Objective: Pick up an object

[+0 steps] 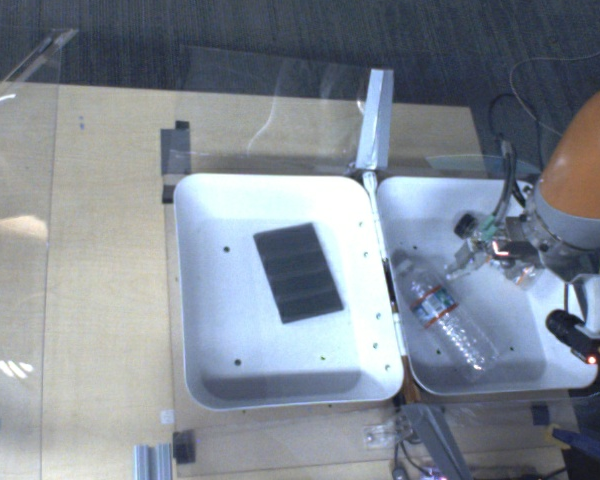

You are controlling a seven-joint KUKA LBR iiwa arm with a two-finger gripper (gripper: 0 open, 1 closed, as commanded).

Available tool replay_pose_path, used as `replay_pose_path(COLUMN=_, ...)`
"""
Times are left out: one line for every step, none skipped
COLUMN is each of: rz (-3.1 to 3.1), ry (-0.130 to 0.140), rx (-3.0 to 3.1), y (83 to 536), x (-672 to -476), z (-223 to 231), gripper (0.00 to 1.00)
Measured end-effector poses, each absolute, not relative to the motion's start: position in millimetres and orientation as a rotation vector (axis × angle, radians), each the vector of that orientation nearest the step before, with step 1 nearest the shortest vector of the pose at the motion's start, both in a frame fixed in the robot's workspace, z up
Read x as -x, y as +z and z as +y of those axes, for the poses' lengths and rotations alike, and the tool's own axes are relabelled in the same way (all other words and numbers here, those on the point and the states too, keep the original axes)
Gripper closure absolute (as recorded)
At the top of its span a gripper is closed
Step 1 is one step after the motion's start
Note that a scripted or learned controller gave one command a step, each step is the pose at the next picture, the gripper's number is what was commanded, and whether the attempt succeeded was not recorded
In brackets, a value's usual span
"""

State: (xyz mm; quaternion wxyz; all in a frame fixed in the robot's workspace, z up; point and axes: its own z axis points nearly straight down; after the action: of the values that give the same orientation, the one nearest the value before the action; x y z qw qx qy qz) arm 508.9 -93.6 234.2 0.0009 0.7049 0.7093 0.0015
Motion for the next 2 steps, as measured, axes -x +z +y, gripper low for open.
replay_pose_path(rz=2.186, ry=0.003, rx=-2.255, y=169.2, x=-592.6, z=-152.3, gripper=0.00)
replay_pose_path(rz=2.137, ry=0.004, rx=-2.302, y=149.1, x=-549.3, z=-96.0, gripper=0.00)
